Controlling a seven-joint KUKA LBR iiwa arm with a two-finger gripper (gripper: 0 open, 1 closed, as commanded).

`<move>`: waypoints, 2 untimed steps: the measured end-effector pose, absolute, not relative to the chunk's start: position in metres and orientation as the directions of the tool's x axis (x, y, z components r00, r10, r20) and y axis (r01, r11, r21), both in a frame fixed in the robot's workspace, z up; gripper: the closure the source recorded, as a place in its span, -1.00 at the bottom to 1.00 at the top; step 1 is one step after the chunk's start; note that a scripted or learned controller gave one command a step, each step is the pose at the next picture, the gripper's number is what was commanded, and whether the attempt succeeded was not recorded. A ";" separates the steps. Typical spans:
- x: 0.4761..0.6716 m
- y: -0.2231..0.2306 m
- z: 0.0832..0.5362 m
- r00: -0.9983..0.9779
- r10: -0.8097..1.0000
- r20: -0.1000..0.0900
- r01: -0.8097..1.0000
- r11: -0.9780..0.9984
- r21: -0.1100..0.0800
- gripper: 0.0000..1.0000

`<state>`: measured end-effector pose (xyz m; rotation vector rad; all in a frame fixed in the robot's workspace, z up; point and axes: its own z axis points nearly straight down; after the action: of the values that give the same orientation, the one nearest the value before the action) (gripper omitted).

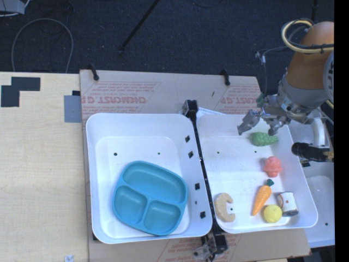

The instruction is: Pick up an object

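The right bin (229, 146) holds several small toys: a green leafy piece (264, 139) near the far right wall, a pink strawberry-like piece (272, 166), an orange carrot (262, 198), a yellow ball (272, 213), a small white can (288, 203) and a beige curved piece (224, 207). My gripper (261, 123) hangs over the far right part of this bin, just above and left of the green piece. Its fingers (246, 123) are spread apart with nothing between them.
A blue divided plate (150, 197) lies in the left bin (103, 146). A black divider (197, 168) runs between the bins. Cardboard lies under both bins, and the wooden bench top extends to the left. The arm's orange band (312, 53) rises at the right.
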<state>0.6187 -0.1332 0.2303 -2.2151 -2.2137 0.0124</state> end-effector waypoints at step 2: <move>0.617 -0.140 0.176 0.001 1.000 0.001 1.000 -0.001 -0.009 -1.00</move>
<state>0.6168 -0.1403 0.1762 -2.2172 -2.2155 0.0084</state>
